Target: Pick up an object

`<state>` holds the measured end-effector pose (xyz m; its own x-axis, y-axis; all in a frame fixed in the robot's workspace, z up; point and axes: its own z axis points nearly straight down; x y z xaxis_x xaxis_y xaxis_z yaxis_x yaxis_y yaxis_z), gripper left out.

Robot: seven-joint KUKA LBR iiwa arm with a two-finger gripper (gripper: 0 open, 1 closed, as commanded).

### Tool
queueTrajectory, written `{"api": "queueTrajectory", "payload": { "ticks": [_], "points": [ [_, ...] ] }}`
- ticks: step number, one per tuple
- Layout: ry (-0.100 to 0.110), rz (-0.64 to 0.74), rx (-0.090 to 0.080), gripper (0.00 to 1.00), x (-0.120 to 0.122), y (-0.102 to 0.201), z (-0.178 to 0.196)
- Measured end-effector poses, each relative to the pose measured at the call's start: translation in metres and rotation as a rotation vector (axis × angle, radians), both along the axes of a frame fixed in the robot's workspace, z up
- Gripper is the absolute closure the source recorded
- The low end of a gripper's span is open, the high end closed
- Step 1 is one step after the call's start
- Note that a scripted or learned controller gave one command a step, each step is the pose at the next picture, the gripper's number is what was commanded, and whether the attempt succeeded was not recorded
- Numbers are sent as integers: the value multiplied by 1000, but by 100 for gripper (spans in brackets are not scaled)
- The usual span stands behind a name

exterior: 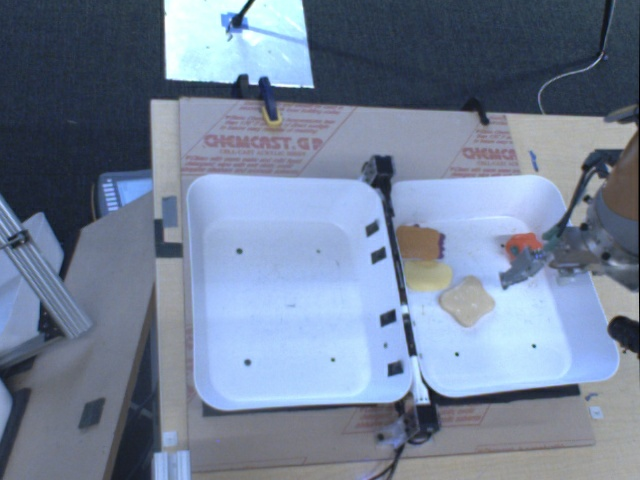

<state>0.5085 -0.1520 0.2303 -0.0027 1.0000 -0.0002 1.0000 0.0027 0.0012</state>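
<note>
Here the pincer (520, 261) sits low in the right bin (560, 368) against an orange object (521, 242); its opening can't be told.

Camera view: one fixed camera, mounted above the bench (330, 128), looking down at a slant. Far enough to take in both white bins (290, 308) whole; the arm (615, 218) enters at the frame's right edge.

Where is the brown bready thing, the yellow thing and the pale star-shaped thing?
brown bready thing (421, 241), camera view, middle of its top.
yellow thing (428, 276), camera view, its centre, just below the brown one.
pale star-shaped thing (467, 301), camera view, middle of its flat face.
</note>
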Motion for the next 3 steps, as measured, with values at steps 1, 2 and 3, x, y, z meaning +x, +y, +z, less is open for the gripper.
{"api": "queueTrajectory", "payload": {
  "ticks": [1, 2, 3],
  "points": [
    [-19, -5, -10, 0, -6, -58, 184],
    [-7, 2, -4, 100, -5, -55, 187],
    [-11, 10, -1, 100, 19, 20, 267]
  ]
}}
